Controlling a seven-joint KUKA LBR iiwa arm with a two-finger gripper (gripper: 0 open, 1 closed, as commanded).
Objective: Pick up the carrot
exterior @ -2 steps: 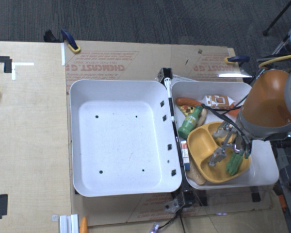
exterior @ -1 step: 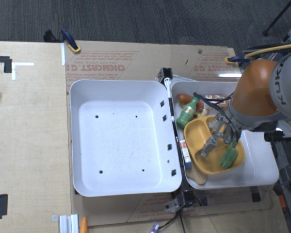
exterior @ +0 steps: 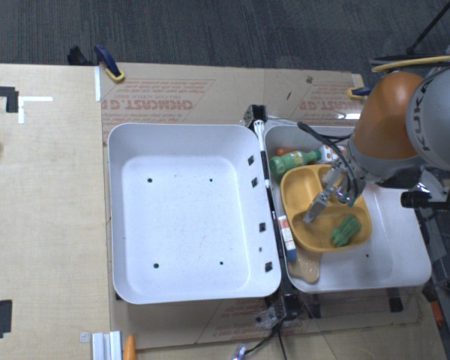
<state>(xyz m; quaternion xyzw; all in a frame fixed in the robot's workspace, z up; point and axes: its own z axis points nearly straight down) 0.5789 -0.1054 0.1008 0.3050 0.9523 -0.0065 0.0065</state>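
The arm's hand (exterior: 315, 211) hung over the yellow bowl (exterior: 304, 193) in the right bin (exterior: 397, 253); whether it was clenched or released could not be told. A green bottle (exterior: 300, 158) with an orange end lay at the bin's far edge; the carrot could not be picked out with certainty. A green object (exterior: 346, 229) lay in the bowl. Mirrored red lettering on the cardboard (exterior: 157, 102) beneath the left bin (exterior: 120, 223) seemed to read "CHACAZT G.P". "KU" showed on the arm's grey casing (exterior: 435, 126).
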